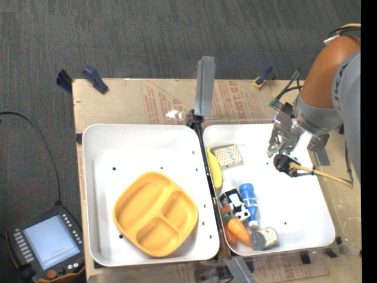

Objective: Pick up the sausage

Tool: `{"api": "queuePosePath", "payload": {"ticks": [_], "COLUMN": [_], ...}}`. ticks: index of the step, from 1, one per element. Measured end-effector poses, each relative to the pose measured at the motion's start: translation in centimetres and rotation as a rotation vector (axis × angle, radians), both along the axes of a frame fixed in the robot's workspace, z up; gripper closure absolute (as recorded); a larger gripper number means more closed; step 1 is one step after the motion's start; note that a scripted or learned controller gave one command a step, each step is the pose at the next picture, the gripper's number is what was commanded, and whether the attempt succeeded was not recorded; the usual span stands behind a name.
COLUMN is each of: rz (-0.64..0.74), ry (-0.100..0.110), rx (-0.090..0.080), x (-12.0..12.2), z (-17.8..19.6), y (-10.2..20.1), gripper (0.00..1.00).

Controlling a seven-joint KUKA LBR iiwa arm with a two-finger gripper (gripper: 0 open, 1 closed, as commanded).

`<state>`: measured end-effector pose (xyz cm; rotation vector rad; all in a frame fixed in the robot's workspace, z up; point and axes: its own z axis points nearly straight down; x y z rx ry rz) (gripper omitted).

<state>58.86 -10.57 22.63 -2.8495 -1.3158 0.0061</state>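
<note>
My gripper hangs over the upper right part of the right bin, above bare white floor and with nothing seen in it. The task objects lie in a cluster along that bin's left side, well to the gripper's lower left. A small reddish-brown piece wedged between the black-and-white item and the carrot may be the sausage. It is mostly hidden, so I cannot tell for sure.
The same cluster holds a speckled cracker pack, a banana, a blue bottle and a small can. A yellow divided plate lies in the left bin. A yellow cable trails from the wrist.
</note>
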Motion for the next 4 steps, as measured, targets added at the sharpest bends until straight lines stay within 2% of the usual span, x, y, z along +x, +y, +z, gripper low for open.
{"api": "queuePosePath", "payload": {"ticks": [1,2,3,4], "rz": [-0.25,-0.48,-0.607,-0.661], "ry": [0.004,0.0,0.004,0.005], "rx": [0.0,-0.003,-0.002,-0.002], "x": [-2.8,-1.0,-1.9,-5.7], "z": [-4.8,3.2,-4.5,-5.2], "y": [-2.3,-1.6,-7.8,-7.5], "gripper": [1.0,1.0,1.0,1.0]}}
